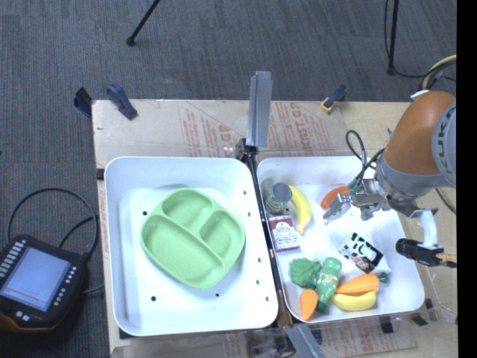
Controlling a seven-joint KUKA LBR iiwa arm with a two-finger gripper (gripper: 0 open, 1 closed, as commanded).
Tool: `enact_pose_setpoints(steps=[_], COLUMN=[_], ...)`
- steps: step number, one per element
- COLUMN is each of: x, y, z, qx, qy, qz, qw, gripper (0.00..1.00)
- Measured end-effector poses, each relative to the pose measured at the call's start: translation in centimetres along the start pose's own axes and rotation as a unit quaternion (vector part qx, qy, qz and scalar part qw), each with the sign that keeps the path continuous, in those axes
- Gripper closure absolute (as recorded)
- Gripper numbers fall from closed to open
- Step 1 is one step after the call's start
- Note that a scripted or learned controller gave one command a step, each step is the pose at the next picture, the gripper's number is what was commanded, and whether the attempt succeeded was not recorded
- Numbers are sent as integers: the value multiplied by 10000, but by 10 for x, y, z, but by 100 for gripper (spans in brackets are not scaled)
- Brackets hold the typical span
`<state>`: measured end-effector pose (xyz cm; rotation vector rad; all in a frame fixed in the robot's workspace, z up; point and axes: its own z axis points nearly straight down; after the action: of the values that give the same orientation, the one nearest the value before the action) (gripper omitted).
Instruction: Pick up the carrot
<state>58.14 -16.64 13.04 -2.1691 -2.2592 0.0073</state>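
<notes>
The carrot point(361, 283), orange with a green tip at its right end, lies near the front of the right bin point(387, 162), resting on a yellow piece point(355, 301). My gripper point(352, 210) hovers over the bin's middle right, well behind the carrot, with its fingers spread open and nothing between them. A small orange-red piece point(333, 195) lies just beside its left finger.
The right bin also holds a banana point(302, 207), a grey-lidded jar point(279, 197), a red packet point(284, 233), a black-and-white card point(362, 253), green toys point(317, 274) and a short orange cone point(308, 303). In the left bin point(119, 200) lies a green divided plate point(194, 236).
</notes>
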Motion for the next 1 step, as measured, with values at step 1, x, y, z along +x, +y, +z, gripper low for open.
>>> enact_pose_setpoints(steps=[1], x=[-11], y=[-69], z=[-34], qx=[-2], qy=[3], qz=[106], qw=[9999], gripper=[0])
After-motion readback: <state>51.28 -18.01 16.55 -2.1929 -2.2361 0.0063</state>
